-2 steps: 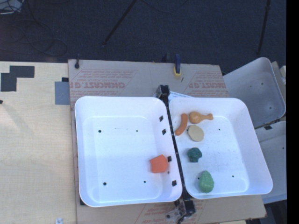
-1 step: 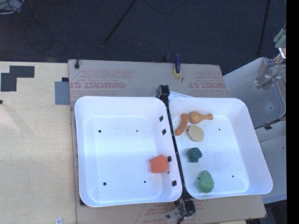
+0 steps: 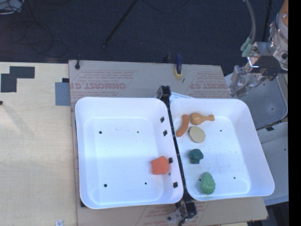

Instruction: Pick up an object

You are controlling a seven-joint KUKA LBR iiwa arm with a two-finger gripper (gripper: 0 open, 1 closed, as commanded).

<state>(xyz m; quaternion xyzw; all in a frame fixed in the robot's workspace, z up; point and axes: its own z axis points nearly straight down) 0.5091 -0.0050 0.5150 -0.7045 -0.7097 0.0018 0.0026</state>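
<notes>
Gripper (image 3: 242, 81) sits at upper right of frame, outside the bins, above the bench past the right bin's (image 3: 256, 126) top right corner. Can't tell jaw state from this view; too small & cluttered w/ cables. Nothing visibly held. Arm's orange band just shows at the far upper right edge.

Right bin holds 5 objs, all in its left half, near the divider: orange sausage-shaped piece (image 3: 182, 125) at top, tilted, close to the divider; tan-orange pear-like piece (image 3: 201, 118) just right of it, touching or nearly; pale cream disc (image 3: 197, 134) just below those; dark green lump (image 3: 195, 156) lower down; lighter green lump (image 3: 207, 183) near the bin's bottom edge.

Left bin (image 3: 89, 126) has one orange block (image 3: 160, 165) at its lower right, close to the divider.

Both bins rest on a cardboard sheet (image 3: 117, 81) w/ printed lettering; a blue-and-yellow clamp (image 3: 178, 66) grips its top edge mid-frame.
</notes>
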